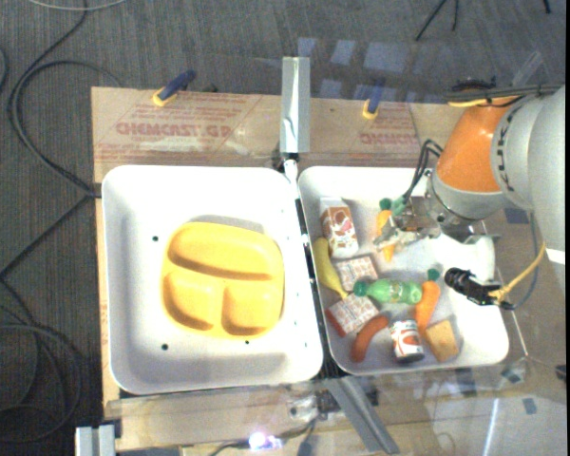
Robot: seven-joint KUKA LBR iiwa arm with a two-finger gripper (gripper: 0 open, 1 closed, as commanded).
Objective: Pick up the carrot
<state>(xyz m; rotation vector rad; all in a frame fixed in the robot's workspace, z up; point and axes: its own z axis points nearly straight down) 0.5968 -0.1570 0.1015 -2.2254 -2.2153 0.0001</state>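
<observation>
An orange carrot [427, 303] with a green top lies in the right bin [490, 354], towards its right side, between a green bottle [390, 291] and the bin wall. A second small orange piece with a green tip [385, 222] lies at the upper middle of that bin. My gripper [406, 219] hangs low over the bin right beside this small piece, well above and to the left of the carrot. The orange-banded wrist [470, 160] hides much of the gripper from above.
The right bin also holds a banana [325, 266], a red-and-white carton [339, 229], a sausage [369, 336], a can [407, 341] and a bread slice [443, 340]. A yellow divided plate [223, 278] sits in the left bin [123, 283].
</observation>
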